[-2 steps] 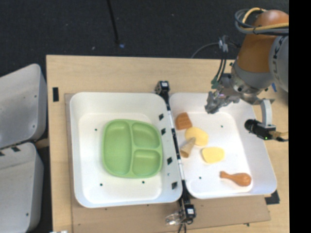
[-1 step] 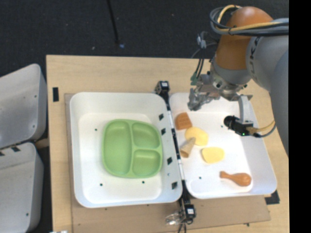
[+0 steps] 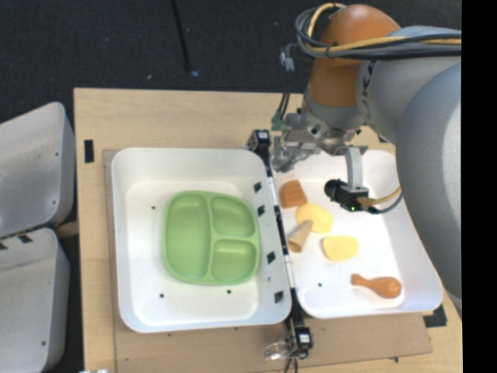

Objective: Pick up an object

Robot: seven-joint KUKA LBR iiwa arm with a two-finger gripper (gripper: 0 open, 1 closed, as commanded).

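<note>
Right bin (image 3: 404,282): brown block (image 3: 292,193) just below end effector (image 3: 286,158).

A: What lies in the right white bin (image 3: 404,282)?

B: Five small food-like pieces. A tan-orange block (image 3: 292,194) sits near the bin's left wall, toward the far end. Just beside it, nearer the camera, a pale yellow rounded lump (image 3: 316,216).

A: And the cone?

B: A small beige cone-shaped piece (image 3: 300,236) lies on its side, touching the yellow lump's lower left edge, close to the left wall.

A: Anything further along?

B: A flat pale yellow wedge (image 3: 340,248) lies flat near the middle of the floor. Nearest the camera, an orange-brown drumstick-shaped piece (image 3: 378,285) lies on its side, thin end pointing left.
</note>
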